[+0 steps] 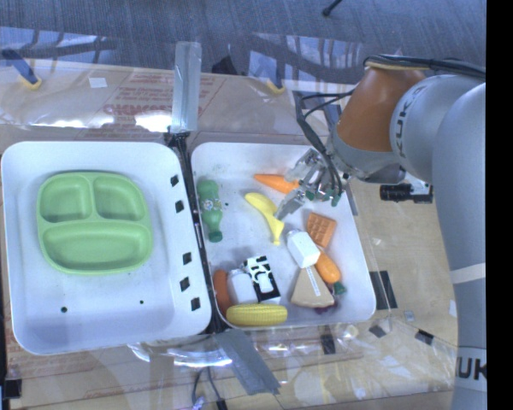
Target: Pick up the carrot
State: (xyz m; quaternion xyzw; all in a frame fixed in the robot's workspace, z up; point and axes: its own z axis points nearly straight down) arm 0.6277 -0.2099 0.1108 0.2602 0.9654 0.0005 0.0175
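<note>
Overhead, the arm point(427, 135) reaches in from the right and its gripper point(301, 193) hangs low over the upper part of the right bin point(359, 267). The fingers point(289, 203) stand apart, with nothing between them. Their tips are just beside the right end of a carrot point(272, 181), which lies flat near the top of that bin, pointing left; whether they touch it I cannot tell. A second carrot point(327, 268), with a green top, lies lower down by the right wall, next to a waffle point(321, 228). A banana point(265, 213) lies just below the gripper, a green bottle point(209, 208) stands along the left wall, and a white block point(303, 248) sits beside a wedge of bread point(311, 290). Along the bottom edge lies a corn cob point(256, 315), with a black-and-white box point(260, 277) above it. The left bin point(34, 314) holds a green tray point(92, 221) with three compartments. Both bins rest on the desk point(393, 237), which is covered with clear film.
</note>
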